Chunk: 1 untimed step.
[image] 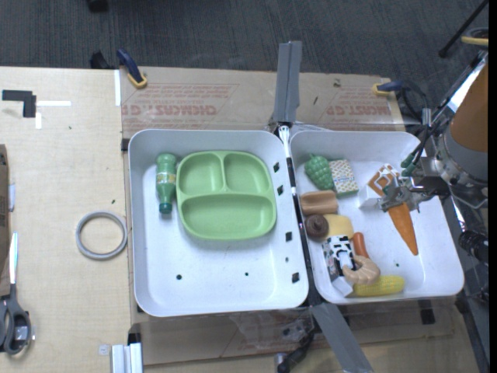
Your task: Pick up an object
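The right bin (443, 286) holds several toy foods. An orange carrot (406, 228) lies near its right wall, pointing toward the front. My gripper (397, 198) hangs right over the carrot's thick top end, with the arm's orange band (474, 115) above it at the right edge. Just left of the gripper sits a small orange and white piece (380, 180). Further left are a green bumpy piece (317, 169), a speckled block (343, 176), a brown bun (318, 202), a dark round piece (316, 226) and a yellow wedge (339, 224). A corn cob (380, 287) lies at the front.
The left bin (210, 286) holds a green divided plate (227, 194) and a green bottle (165, 182). A tape ring (102, 234) and scissors (12, 321) lie on the bench at left. Cables and arm parts crowd the right bin's right side.
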Available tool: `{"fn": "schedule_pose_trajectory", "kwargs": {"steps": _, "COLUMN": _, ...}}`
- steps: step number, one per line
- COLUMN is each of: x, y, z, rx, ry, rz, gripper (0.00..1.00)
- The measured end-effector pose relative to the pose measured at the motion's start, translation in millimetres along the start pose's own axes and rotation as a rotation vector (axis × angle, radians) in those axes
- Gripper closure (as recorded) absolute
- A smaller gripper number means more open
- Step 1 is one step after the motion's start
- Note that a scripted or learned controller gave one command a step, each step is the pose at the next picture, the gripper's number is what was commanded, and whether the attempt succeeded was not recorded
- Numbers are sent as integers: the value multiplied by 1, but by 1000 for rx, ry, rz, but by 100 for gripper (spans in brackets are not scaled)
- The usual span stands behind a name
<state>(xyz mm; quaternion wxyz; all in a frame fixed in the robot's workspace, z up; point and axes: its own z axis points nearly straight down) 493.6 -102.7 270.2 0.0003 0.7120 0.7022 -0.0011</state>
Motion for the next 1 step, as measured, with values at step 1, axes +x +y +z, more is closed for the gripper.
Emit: {"fn": "schedule_pose_trajectory", "kwargs": {"steps": 1, "x": 39, "y": -16, "z": -9, "rx": 2, "ry": 0, "rz": 110, "gripper": 100}}
